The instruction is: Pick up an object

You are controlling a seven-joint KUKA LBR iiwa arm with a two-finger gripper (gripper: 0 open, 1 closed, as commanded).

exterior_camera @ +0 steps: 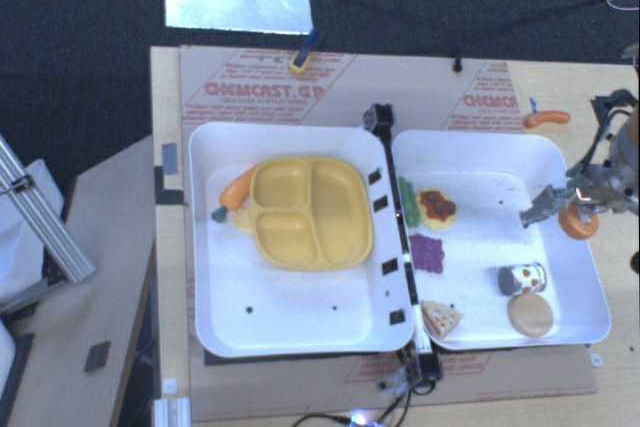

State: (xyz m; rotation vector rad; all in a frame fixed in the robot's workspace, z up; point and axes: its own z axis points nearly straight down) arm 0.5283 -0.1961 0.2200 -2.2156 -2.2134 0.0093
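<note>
The gripper (545, 207) is poised over the right bin (478, 147) (jaw state cannot be told); nothing is held. A descent is needed onto the cup (521, 278) nearby.

Looks like a robotics lab setup: a plain bench (170, 215) on dark carpet, two white bins (300, 335) sat on protective-film sheeting printed "CHEMCAST GP", toy food like a plastic carrot (236, 188), aluminium framing (40, 220) off the bench's left edge, and loose cables (390, 393) at the front edge.
</note>
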